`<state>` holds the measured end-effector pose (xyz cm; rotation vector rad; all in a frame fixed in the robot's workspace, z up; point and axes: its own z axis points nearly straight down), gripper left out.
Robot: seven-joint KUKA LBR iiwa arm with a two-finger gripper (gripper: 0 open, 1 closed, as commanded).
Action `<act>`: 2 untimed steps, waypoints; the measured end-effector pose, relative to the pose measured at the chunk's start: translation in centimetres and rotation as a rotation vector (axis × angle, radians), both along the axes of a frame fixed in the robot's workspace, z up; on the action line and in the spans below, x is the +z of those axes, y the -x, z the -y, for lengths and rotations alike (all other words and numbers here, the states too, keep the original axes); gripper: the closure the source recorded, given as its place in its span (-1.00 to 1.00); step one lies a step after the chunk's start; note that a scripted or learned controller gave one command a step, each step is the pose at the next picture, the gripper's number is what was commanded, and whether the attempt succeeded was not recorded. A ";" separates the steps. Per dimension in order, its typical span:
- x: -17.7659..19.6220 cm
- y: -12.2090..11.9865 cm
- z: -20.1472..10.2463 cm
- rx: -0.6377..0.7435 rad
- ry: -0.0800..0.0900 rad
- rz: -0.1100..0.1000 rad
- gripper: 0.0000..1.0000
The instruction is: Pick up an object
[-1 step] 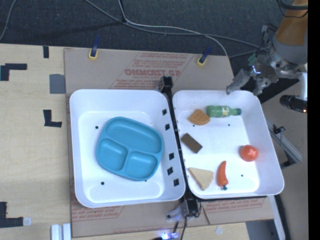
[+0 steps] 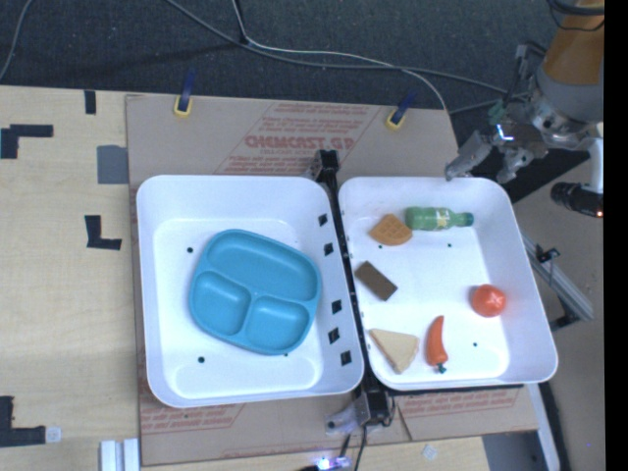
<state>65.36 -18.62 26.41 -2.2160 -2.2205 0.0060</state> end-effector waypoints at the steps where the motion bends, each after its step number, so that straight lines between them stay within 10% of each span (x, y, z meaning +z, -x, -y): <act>1: -6.0 1.0 -0.6 0.000 -0.001 -0.006 -1.00; 2: -12.3 0.6 -1.4 0.000 -0.001 -0.006 -1.00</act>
